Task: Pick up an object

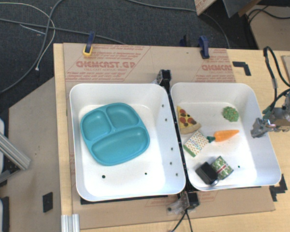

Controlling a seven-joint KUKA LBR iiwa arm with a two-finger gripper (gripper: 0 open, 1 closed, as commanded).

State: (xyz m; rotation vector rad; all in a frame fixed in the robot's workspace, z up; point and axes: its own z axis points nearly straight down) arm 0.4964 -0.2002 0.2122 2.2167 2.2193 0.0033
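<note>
Camera view, checked from my remote station: the gripper [259, 129] sits at the right rim of the right bin [246, 93], with little of the arm behind it in frame. I cannot tell its state at this size, and I see nothing held in it. Nearest to it inside the bin lies a toy carrot [225, 135], orange with a green top pointing left, well apart from the gripper. Above the carrot is a green broccoli piece [230, 113]. Further left I note a pizza slice [186, 120] near the dividing wall, and a patterned square packet [195, 143] just below it. A black block [206, 173] and a green box [222, 167] lie touching near the front wall. The left bin [82, 178] holds a teal divided plate [115, 133], lying flat.
</note>
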